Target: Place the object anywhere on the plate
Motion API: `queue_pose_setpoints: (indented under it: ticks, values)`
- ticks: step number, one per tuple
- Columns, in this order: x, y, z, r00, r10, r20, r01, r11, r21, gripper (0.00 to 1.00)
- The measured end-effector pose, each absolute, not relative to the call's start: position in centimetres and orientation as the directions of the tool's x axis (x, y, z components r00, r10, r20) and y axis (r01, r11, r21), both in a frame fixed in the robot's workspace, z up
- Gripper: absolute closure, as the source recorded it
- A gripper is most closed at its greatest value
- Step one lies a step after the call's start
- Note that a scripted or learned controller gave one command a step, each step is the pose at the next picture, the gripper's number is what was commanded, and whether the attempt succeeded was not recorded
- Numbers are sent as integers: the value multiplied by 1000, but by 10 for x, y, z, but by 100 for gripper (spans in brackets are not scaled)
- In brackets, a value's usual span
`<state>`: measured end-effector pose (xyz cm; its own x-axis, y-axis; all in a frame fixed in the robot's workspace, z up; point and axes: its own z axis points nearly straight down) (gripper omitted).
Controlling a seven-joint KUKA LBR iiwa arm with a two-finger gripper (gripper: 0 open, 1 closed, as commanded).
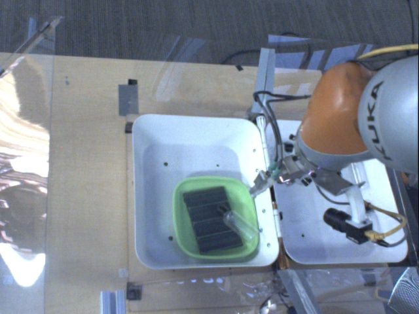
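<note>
- Writing: "KUKA" in dark letters runs down the grey arm [393, 110] casing at the right edge; only part of it reads cleanly.
- Arm pose: reaches in from the right, with its orange band [337, 120] bulking over the seam between the two bins. The wrist is turned down and leftward.
- Gripper [262, 180]: sits at the left bin's right wall, just above the plate's upper right rim. Its fingertips are too small and blurred to say how they stand; cannot tell.
- Plate [183, 237]: green, square with rounded corners, in the left bin [150, 149], lower middle.
- Object [209, 220]: dark ribbed rectangular block lying flat on the plate, tilted diagonally.
- A clear, glassy item [239, 224] rests at the block's right edge, on the plate.
- Right bin [308, 241]: black cylindrical fitting [347, 226] with yellow cable [386, 231] over it.
</note>
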<state>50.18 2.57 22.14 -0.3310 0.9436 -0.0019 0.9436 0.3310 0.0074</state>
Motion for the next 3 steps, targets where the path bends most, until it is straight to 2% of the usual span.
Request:
queue_pose_setpoints:
  ticks: [1,2,3]
  values:
    - [530,-27,205,-417,909,-4,909,417,7,0]
    - [493,66,290,-383,924,-2,924,383,9,0]
    - [495,69,253,-361,932,-1,932,361,5,0]
